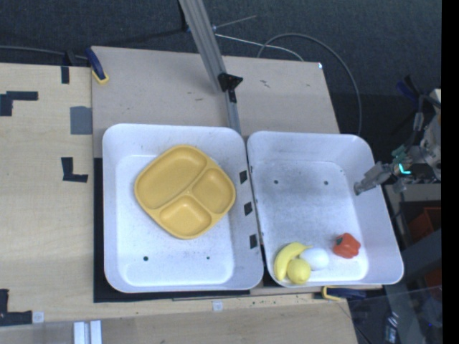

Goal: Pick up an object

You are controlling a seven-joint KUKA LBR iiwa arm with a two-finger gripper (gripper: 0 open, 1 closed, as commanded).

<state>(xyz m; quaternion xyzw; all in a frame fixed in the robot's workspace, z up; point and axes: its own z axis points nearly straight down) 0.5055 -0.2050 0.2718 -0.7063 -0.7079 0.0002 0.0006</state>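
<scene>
Objects available for picking lie grouped at the near edge of the right bin (308, 149), around the 5 o'clock area of the bench. A yellow banana (285, 258) curves along the near wall, with a yellow lemon-like fruit (299, 271) touching it and a white egg-shaped object (315, 258) just beside both. A red pepper-like object (347, 246) sits slightly apart, toward 3 o'clock from the egg.

Left bin (115, 192), adjoining the right bin, holds a yellow divided plate (185, 190) with three compartments, positioned in the far half of that bin, at roughly 9 o'clock from the fruit group.

Gripper (362, 185) sits over the right rim of the right bin, at 3 o'clock, well apart from the fruit group. Nothing is visible between its fingers; how far they are spread cannot be determined.

Farther back, a grey metal rail (204, 38) runs from the seam between the bins toward 12 o'clock, and a thin cable (337, 63) loops across the bench beyond the right bin.
</scene>
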